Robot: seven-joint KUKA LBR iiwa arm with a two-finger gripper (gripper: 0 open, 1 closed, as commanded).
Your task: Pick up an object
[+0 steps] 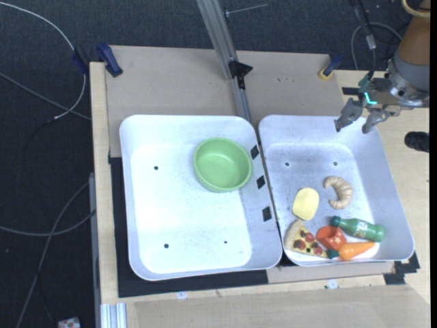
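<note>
Left white bin (147, 183): round green plastic bowl (222, 164) near its top right. Right white bin (382, 176): yellow lemon-like piece (306, 203), pizza slice toy (304, 241), tan croissant toy (339, 190), green bottle (358, 228), orange carrot (355, 250). Two-finger gripper (356, 123) over that bin's top right rim, fingers spread, holding nothing.

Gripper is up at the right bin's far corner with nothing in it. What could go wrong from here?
The toys crowd the near corner: carrot, bottle, pizza and a red piece touch, so a grab may catch two or slip. The open gripper hangs over the right bin's rim and could clip it descending.
</note>
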